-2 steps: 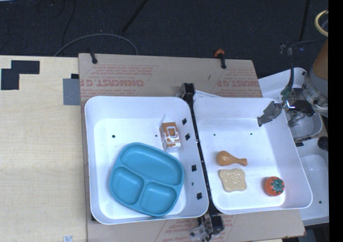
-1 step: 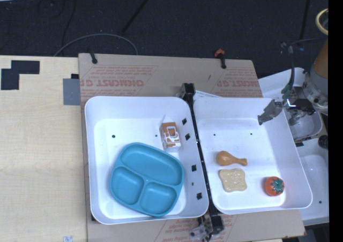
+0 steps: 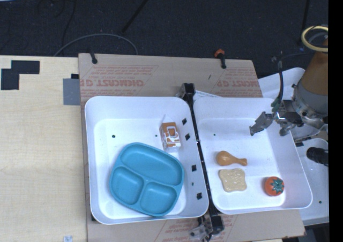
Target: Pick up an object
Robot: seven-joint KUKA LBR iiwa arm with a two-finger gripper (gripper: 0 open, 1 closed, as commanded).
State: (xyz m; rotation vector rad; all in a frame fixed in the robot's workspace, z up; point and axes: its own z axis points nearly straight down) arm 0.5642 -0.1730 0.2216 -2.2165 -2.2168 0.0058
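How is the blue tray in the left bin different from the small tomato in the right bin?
The blue tray is much larger than the tomato. The tray is blue, flat and split into three compartments; the tomato is red, round, with a green top. The tray takes up much of the left bin, while the tomato sits near the front right corner of the right bin. Both lie free on the white floor of a bin, apart from the gripper.

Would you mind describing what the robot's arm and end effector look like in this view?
The arm enters from the right as a thick rounded body: an orange band up top with a pale yellowish ring above it, and a grey collar beneath. A thin dark cable runs along its left side. The end effector is a compact cluster of dark grey metal parts with a small green spot, reaching left over the right bin.
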